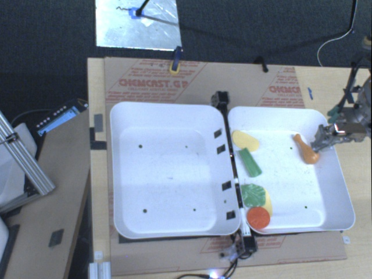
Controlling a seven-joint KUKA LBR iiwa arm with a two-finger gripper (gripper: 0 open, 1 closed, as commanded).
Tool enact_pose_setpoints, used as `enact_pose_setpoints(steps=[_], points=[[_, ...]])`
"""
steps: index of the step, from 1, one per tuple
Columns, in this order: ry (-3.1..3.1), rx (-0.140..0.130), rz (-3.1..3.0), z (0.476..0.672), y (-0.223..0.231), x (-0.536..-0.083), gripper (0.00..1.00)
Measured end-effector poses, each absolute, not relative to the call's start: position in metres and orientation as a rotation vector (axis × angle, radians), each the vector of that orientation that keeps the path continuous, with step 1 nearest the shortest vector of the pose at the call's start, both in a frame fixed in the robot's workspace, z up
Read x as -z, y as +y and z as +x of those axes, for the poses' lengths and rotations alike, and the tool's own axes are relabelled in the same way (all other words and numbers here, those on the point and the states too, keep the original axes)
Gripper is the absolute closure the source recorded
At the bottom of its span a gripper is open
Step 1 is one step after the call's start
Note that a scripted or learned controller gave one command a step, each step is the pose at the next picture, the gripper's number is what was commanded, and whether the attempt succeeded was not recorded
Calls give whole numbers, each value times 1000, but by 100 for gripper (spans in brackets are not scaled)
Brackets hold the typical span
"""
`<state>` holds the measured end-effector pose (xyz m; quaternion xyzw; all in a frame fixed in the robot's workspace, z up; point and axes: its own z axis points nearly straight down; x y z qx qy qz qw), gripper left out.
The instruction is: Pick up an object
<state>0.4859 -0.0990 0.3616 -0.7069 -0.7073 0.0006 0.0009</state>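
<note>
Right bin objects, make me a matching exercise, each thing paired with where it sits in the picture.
Things:
1. yellow piece
2. orange-red round piece
3. orange carrot-shaped piece
4. green stick

Places:
A. near the bin's right rim, by the pincer
B. bottom left corner of the right bin
C. top left, near the divider
D. just below the yellow piece

Pairs: 1-C, 2-B, 3-A, 4-D

Dark carpeted floor (244, 16) surrounds the table (70, 173), whose light wooden top carries a printed cardboard sheet (157, 80). A shiny square plate (136, 16), perhaps metal, lies on the floor beyond. A cable (340, 36) trails there.
</note>
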Motion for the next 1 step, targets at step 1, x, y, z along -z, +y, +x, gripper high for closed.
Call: enact_pose_setpoints(steps=[1], points=[[-2236, 15, -2227, 487, -110, -479, 100]])
